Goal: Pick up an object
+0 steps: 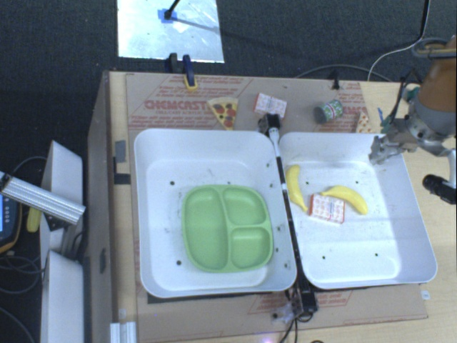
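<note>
Arm: the grey arm with the orange band [437, 84] reaches in from the right, above the upper right corner of the right bin.
Gripper: the two-finger gripper [378, 152] hangs over the right bin's upper right rim; it is too small and blurred to say whether the claw is wide or narrow, and nothing shows between its tips.
Right bin: the shallow white plastic bin [400, 263] holds all the loose candidates for picking.
Nearest target: a curved yellow banana [348, 197] lies near the bin's middle, its inner end touching a small red-and-white printed packet [328, 209].
Second banana: a smaller yellow banana [294, 185] lies along the left wall, probably awkward to grasp because the wall crowds one side.
Left bin: the other white bin [153, 191] carries a pale green divided plate [227, 227], flat and wide, a poor fit for a two-finger grip.
Progress: judged from this, the pick is not yet made; the gripper is well apart from every object.
Risk: closing on the banana may also catch the packet.
</note>
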